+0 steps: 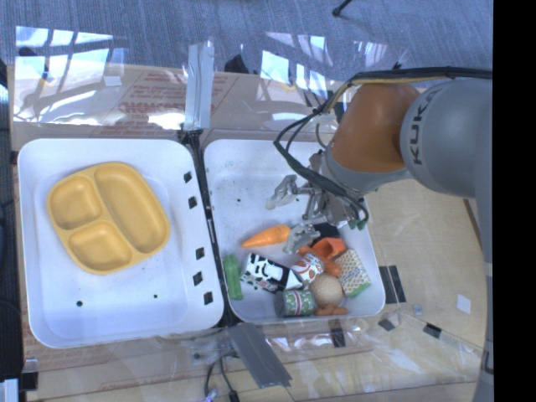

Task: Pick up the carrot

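Carrot point(266, 237) lies beside crowded toys point(311, 279), seemingly touching a cow-patterned one point(266, 273).

The carrot point(266, 238) lies in the right bin point(239, 170), tip pointing to nine o'clock. The gripper point(296, 213) hangs at its two o'clock, fingers spread. A yellow divided plate point(107, 217) sits in the left bin point(100, 308).

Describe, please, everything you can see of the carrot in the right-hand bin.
The carrot is a small orange cone, smooth like plastic, lying on its side on the floor of the right bin. Its point aims toward the divider; its thick end lies against the toy pile, just below the pincer. It rests at the pile's upper left edge, not lifted.
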{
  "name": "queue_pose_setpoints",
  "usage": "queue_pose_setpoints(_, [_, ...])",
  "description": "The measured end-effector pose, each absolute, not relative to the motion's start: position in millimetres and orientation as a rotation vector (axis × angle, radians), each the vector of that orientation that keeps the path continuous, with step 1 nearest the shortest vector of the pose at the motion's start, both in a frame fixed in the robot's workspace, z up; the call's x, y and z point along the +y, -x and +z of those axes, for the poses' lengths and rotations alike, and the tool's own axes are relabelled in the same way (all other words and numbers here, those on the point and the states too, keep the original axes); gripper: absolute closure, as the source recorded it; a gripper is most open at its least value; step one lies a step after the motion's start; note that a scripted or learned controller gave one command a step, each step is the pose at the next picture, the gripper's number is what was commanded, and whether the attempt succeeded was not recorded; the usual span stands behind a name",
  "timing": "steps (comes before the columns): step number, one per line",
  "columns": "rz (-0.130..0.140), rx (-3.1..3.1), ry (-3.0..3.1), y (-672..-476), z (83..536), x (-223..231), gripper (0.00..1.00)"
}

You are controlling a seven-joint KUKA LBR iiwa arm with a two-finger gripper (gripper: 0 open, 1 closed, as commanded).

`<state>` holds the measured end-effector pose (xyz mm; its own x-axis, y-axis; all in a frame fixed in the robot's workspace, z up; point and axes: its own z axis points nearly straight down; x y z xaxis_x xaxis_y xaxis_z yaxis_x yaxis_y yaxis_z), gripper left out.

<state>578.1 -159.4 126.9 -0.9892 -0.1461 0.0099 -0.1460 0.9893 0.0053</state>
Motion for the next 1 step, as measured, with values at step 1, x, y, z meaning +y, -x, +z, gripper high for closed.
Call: queue_pose_setpoints(1, [0.048,-3.168,-0.534,-538.1,115.9,-132.8,0.00])
